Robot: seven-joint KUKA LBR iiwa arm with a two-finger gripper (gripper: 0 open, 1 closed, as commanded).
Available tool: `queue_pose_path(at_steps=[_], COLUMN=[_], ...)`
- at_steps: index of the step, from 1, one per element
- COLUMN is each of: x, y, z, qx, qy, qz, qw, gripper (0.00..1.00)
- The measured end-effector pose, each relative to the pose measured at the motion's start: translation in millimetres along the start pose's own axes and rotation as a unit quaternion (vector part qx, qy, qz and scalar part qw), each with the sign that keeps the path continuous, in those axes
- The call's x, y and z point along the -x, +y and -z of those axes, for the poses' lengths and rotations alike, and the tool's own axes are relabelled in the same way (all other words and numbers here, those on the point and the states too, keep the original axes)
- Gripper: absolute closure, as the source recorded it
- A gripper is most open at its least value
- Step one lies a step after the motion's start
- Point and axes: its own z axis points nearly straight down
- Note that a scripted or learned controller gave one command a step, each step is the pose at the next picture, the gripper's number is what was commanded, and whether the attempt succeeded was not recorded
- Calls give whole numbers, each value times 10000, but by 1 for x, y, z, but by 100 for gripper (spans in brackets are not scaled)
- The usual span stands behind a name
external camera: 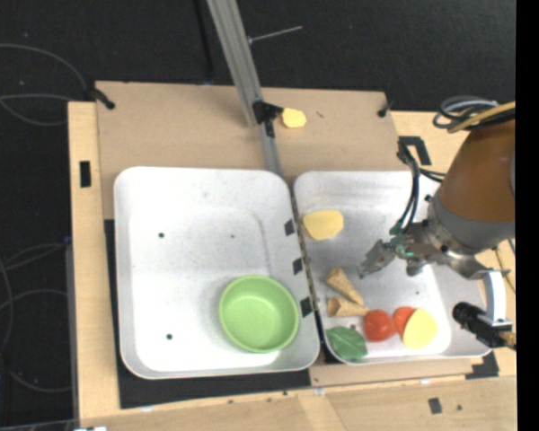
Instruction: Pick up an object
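Wedge (343,283) lies just beside hand (375,261).

A robotics laboratory test bench: a grey KUKA arm (481,187) with an orange band reaches over two shallow white bins (207,196) set on a plywood board (189,124). Behind the arm's gripper (384,257), an aluminium mast (238,57) rises from the board; loose cables (18,88) trail across black floor well to its far side.
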Motion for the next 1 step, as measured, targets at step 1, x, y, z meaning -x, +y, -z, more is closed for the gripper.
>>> queue_pose_path(at_steps=[1], x=[0], y=[0], z=[0], qx=[4], qy=[-2], qz=[-12], qw=[10000], gripper=[0])
